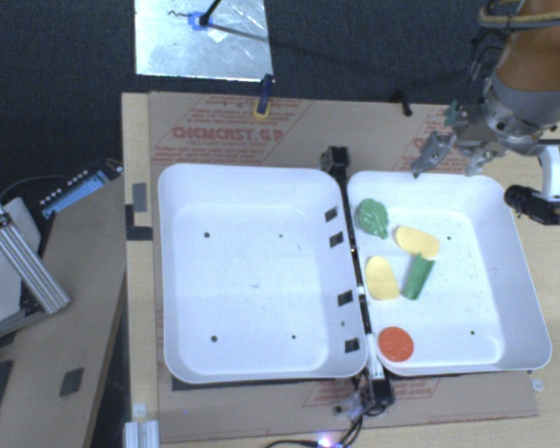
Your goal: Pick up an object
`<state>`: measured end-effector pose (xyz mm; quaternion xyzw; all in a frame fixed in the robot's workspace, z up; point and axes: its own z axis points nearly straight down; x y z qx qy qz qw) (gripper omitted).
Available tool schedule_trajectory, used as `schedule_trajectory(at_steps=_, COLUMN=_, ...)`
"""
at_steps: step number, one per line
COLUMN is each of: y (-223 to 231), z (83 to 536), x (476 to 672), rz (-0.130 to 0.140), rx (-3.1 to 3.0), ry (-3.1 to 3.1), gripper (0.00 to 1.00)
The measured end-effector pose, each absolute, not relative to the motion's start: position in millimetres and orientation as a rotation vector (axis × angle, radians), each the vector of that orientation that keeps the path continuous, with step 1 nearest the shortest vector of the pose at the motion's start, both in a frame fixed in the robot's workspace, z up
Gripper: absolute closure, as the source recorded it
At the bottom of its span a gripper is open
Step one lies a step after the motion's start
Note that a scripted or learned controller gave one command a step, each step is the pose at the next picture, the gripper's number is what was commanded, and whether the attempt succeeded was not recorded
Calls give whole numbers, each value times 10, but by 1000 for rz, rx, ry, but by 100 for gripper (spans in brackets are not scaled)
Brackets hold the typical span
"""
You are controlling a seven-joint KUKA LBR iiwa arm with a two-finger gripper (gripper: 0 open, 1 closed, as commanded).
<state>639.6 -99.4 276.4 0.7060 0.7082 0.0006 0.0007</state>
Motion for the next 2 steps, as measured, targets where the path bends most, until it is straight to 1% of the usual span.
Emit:
schedule_trajectory(at_steps=1, y=-993, z=2880, x=6405, rz=6, rx=2212, ry=2225, gripper=100)
schedule_trajectory(at_steps=2, y=-8, z=4001, x=6540, rz=22, rx=2198, ry=2230, gripper=100)
